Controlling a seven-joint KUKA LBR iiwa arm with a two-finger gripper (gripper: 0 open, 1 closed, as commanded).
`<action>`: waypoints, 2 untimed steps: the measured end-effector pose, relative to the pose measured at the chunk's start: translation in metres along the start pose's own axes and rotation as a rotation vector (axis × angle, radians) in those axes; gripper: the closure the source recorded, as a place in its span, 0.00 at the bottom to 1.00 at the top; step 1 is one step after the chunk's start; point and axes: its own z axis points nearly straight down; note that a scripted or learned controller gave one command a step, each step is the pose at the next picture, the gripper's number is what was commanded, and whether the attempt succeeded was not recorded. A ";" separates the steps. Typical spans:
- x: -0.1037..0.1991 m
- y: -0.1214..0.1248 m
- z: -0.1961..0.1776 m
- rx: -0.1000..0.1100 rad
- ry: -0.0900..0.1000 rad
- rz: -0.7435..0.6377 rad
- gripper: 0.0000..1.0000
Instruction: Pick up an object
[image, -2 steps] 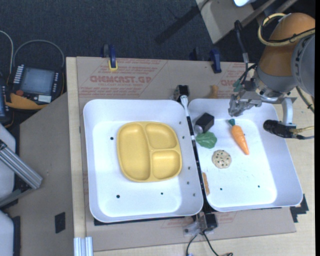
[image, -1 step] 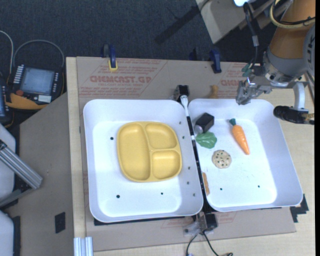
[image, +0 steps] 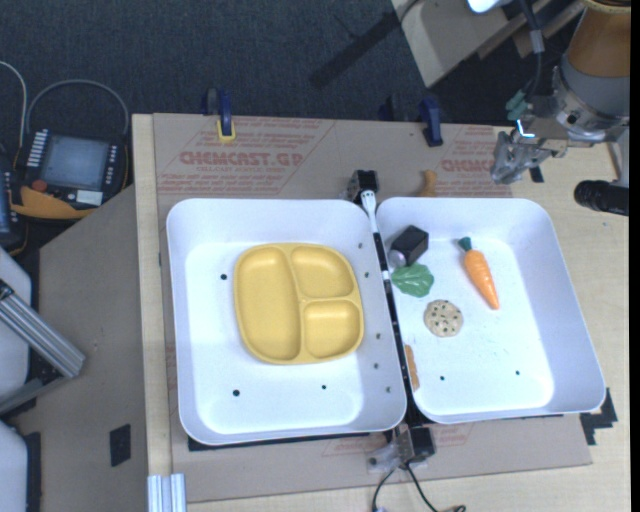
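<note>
Four items lie in the right bin (image: 560, 300); the carrot (image: 481, 275) looks light, rigid and slick. I would pinch across its thick middle. My gripper (image: 512, 160) hovers beyond the bin.

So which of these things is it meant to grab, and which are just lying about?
For the job: gripper, carrot, cookie, green leaf, black block.

Lying about: yellow plate, handheld screen, blue clamps.
</note>
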 end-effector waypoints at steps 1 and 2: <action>0.055 -0.019 0.010 0.011 0.004 -0.004 1.00; 0.108 -0.038 0.022 0.013 0.004 -0.004 1.00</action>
